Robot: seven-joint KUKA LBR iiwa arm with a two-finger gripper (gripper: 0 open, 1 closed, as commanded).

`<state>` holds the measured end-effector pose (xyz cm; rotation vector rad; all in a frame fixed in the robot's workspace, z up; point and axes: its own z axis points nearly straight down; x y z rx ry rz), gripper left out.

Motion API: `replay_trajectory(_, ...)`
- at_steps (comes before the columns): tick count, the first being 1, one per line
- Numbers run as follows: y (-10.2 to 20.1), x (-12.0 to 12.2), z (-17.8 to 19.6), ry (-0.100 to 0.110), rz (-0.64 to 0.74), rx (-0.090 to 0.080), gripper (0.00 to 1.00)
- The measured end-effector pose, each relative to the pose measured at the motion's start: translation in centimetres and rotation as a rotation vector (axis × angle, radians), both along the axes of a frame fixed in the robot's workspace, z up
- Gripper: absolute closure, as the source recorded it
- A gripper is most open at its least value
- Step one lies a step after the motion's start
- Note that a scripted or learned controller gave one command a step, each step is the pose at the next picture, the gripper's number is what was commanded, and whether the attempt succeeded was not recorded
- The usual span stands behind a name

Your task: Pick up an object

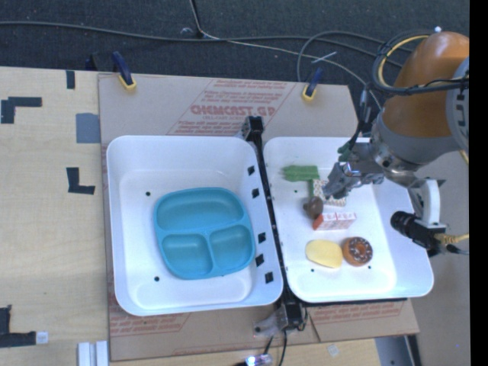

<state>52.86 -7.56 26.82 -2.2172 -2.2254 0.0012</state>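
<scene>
So the blue three-compartment plastic tray (204, 232) sits in the white bin well to the gripper's left. The two-finger gripper (333, 187) hangs low over the other white bin (381, 280), can't tell how far it's open. Green flat block (301, 173) just left of it, small brown piece (313, 204) right below, red-and-white box (335, 219) just beneath, yellow oval (325, 254) and chocolate donut (357, 251) further down.

From my remote station this looked like a robotics lab. 2 shallow white plastic bins (122, 166) sat on a brown cardboard sheet (221, 105) held by blue-and-yellow spring clamps (123, 73), black cables (194, 14) trailed over dark carpet (91, 6), and black tape marks (76, 180) dotted the pale wooden bench (46, 242).
</scene>
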Motion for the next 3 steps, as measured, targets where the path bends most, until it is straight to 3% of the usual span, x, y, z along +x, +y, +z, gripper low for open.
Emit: replay_trajectory(3,14.5,-2.7,-1.2,0.002,0.0,0.0,1.0)
